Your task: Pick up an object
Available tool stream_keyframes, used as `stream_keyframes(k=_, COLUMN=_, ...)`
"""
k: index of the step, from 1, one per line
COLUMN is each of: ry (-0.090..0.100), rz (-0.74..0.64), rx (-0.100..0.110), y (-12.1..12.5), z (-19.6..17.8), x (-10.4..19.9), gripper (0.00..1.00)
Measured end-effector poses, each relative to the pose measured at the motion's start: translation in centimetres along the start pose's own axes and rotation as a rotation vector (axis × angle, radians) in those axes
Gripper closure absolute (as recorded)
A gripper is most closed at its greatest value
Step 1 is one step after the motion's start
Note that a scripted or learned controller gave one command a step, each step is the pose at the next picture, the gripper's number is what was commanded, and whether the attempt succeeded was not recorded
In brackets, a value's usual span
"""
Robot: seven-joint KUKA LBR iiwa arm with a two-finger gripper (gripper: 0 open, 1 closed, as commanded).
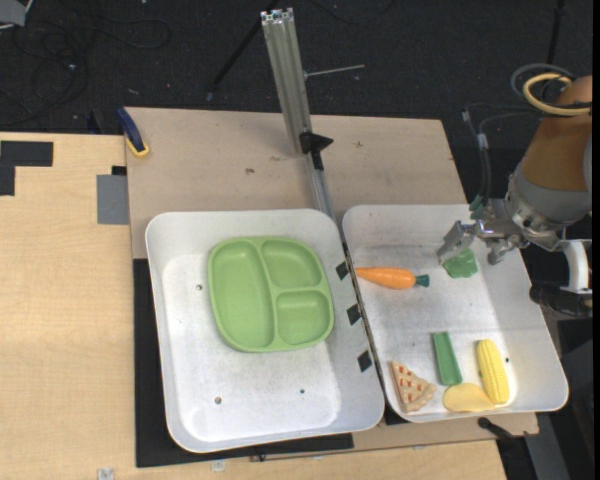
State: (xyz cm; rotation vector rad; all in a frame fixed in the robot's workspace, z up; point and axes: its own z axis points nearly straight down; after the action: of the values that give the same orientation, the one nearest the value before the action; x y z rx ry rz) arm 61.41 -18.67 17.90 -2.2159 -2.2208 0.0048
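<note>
Camera view has my end effector [477, 240] low in the right bin [525, 313], directly over a small green piece [462, 265]; whether it is spread or closed I cannot tell. I judge a lift could come up bare, the piece being small and flat. Bench [50, 298] of pale wood, dark cabled floor [130, 38] behind
</note>
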Motion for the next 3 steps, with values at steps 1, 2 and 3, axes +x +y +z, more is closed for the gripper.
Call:
stream_keyframes(k=1, ry=0.000, rz=0.002, rx=0.001, y=0.4, z=6.3, x=-0.2, gripper=0.00)
stream_keyframes(k=2, ry=0.000, rz=0.003, rx=-0.001, y=0.4, z=5.0, x=-0.3, gripper=1.00)
stream_keyframes(k=3, ry=-0.002, rz=0.007, rx=-0.007, y=0.0, z=-1.2, x=-0.7, gripper=1.00)
